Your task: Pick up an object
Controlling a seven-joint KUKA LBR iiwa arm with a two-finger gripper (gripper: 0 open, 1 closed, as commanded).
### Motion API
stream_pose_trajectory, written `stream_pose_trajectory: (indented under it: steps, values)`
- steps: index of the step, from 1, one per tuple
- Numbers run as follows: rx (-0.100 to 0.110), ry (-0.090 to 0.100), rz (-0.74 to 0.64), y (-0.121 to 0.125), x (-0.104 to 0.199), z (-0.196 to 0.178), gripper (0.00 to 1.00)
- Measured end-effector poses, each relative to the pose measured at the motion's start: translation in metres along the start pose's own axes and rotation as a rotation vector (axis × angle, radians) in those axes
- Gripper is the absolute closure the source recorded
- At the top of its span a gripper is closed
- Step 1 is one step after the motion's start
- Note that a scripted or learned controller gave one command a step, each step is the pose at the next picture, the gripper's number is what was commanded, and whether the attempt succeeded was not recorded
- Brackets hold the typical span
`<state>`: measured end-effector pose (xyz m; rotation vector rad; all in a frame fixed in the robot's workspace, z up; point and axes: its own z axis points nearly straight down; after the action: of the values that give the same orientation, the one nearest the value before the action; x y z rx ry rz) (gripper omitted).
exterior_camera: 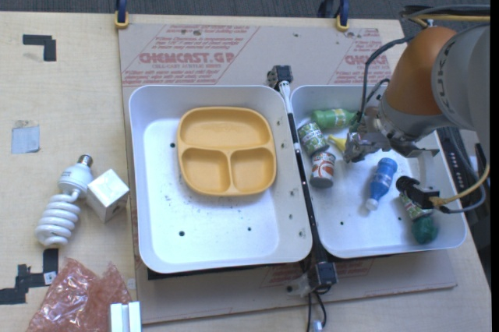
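Nearest you, the right bin (390, 249) holds a blue bottle (380, 182), cans and a green bottle (330, 118). Your gripper (355, 147) hangs low beside the cans; whether its fingers are open or closed I cannot tell. Nothing appears lifted; the pick remains undone.

The right bin (343, 241) is crowded up top: 2 small cans (318, 155), a green bottle (332, 118) and a blue bottle (380, 181) sit close together, with the hand (355, 147) among them. Its front part (near the bottom wall) is open. In the left bin (210, 245), a yellow tray (227, 149) fills the back, with free room in front.
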<state>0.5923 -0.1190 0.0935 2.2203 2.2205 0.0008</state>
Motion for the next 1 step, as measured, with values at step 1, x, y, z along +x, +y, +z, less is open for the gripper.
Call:
stream_pose_trajectory:
  steps: [1]
  values:
    - [0.020, 0.002, 0.000, 0.0628, 0.0031, -0.0010, 0.00]
